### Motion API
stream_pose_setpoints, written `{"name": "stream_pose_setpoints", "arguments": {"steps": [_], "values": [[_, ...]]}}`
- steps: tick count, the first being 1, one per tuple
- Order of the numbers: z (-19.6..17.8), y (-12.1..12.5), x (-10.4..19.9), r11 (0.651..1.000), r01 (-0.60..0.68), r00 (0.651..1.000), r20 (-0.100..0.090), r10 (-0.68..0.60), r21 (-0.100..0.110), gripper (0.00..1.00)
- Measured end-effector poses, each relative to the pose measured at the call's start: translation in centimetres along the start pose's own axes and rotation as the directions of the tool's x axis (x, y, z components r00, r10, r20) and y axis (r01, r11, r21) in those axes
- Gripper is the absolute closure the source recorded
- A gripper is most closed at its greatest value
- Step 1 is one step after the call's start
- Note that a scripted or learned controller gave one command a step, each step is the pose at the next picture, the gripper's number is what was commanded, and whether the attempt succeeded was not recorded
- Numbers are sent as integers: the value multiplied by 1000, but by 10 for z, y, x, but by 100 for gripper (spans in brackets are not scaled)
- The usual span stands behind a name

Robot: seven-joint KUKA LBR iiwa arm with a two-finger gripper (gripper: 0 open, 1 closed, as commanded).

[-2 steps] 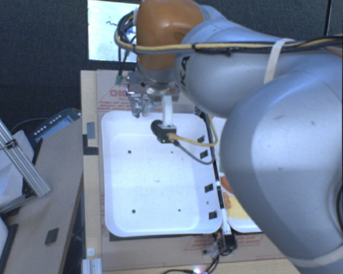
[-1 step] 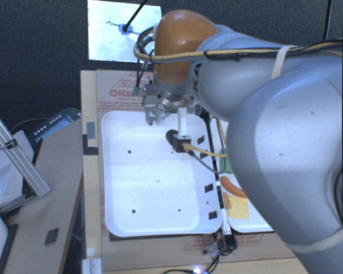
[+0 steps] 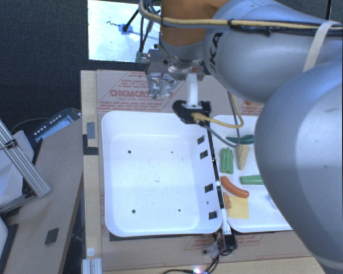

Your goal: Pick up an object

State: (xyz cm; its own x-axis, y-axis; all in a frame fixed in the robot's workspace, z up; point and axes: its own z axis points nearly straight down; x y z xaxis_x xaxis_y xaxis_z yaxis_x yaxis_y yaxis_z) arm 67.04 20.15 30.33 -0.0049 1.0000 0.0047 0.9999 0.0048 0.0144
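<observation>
Toy food pieces lie in the right bin, all near its left wall. From the far end toward the camera: a dark green curved piece, a pale corn cob just beside a green ridged pod, a green stick lying crosswise, a red-orange sausage, and a yellow cheese slice touching a small orange-brown piece at its left.

Hand sits above the far edge of the left bin, over the printed cardboard sheet beyond the bin's rim. It is well apart from every food piece: the pieces are to its right and nearer the camera, across the divide between the two bins. Nothing shows between the fingers. Finger tips are blurred and small, so I cannot tell whether the hand is wide or narrow.

Arm enters from the right and crosses over the right bin, hiding most of that bin's right side. The orange band is visible above the wrist. A white bracket with a black clamp hangs just right of the hand, with a yellowish cable running from it over the right bin.

Left bin floor shows four small dark dots. Black clips run along the seam between the bins. Both bins rest on the desk.
</observation>
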Motion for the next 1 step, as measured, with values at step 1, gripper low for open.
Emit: {"name": "stream_pose_setpoints", "arguments": {"steps": [1], "values": [[121, -6, 10, 1000, -1, 1000, 6, 1, 23, 100]]}}
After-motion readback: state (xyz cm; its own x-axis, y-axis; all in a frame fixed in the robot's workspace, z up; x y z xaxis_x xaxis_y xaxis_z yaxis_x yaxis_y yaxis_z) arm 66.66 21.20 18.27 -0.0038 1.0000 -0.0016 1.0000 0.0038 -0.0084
